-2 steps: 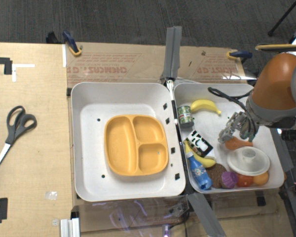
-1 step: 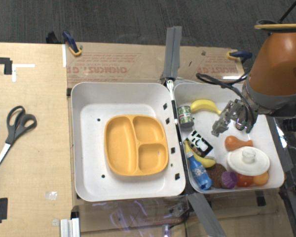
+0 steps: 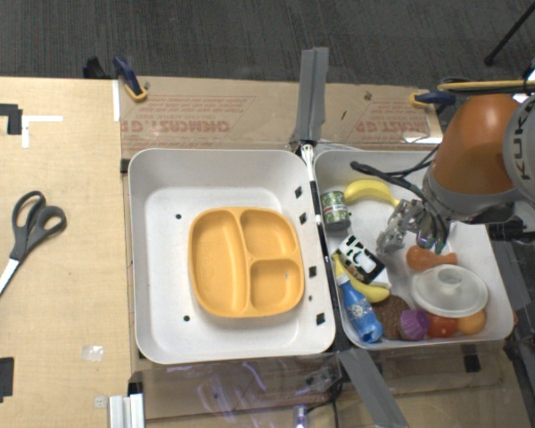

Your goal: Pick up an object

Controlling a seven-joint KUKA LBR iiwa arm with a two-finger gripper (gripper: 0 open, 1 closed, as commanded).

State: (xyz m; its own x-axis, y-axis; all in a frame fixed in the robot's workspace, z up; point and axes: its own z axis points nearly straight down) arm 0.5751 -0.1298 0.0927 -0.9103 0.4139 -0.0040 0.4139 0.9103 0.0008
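Orange-yellow divided tray (image 3: 247,261); yellow banana (image 3: 372,191); blue bottle (image 3: 358,309); perhaps purple ball (image 3: 415,325)

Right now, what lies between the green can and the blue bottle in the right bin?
In the camera view, a black-and-white object and a banana lie between the green can and the blue bottle.

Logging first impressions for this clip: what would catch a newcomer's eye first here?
The orange divided plate stands out, alone in the left bin. The right bin is crowded: bananas, a blue bottle, a white lid. The gripper hangs above that clutter.
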